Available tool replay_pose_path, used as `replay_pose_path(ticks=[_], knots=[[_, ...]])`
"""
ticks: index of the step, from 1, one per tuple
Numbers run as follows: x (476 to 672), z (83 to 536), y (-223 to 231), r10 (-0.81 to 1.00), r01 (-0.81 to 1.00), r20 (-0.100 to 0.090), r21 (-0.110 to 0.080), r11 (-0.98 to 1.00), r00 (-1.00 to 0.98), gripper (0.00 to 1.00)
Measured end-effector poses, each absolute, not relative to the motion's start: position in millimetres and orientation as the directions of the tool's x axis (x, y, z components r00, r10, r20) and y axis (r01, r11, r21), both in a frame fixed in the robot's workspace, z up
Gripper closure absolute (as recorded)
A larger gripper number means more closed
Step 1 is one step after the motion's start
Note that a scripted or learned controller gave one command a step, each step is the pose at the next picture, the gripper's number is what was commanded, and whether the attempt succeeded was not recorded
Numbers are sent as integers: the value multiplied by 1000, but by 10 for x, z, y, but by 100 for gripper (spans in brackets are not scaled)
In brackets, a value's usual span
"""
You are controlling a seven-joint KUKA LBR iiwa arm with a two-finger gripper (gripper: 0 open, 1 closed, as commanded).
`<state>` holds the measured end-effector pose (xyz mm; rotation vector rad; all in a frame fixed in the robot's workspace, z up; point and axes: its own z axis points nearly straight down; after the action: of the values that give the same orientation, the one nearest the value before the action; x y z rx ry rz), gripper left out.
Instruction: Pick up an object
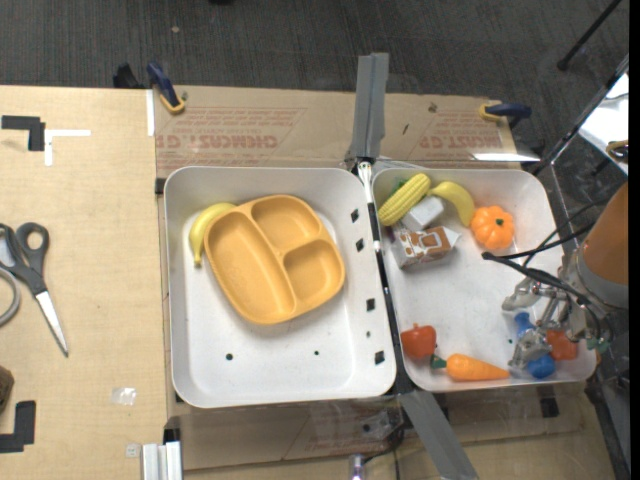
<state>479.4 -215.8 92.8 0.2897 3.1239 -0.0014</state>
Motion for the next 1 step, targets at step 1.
replay_pose_path(ticks=[1], knots=[[4795,930,-2209,191,191,-5,-1,982,-982,0]])
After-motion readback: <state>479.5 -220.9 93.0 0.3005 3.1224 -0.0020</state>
